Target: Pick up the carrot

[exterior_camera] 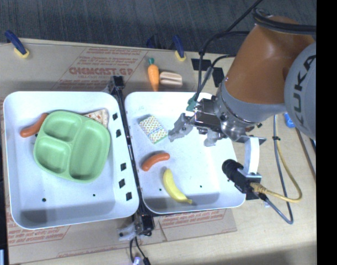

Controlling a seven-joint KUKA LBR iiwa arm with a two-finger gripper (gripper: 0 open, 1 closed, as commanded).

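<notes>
Camera view, looking down at a slant. Two shallow white bins sit side by side on the tabletop (300,220). The carrot (153,76) lies outside both, on the cardboard just behind the far rim of the right bin (229,200), with a small sandwich-like toy (171,79) just beside it. The right bin holds a banana (175,186), a sausage (155,159) and a patterned block (152,128). The left bin (19,203) holds a green divided plate (73,145), with a second sausage (33,127) and a toast-like slice (99,115) at its far edge.

The claw (194,127) hangs over the middle of the right bin, near the patterned block and well apart from the carrot. Its fingers look spread, with nothing between them.

Judged step: the approach has yet to reach the target. A good attempt would carry the claw beyond the bin's far rim, centre it over the carrot's orange body, and close across the narrow width, clear of the neighbouring toy and the rim.
</notes>
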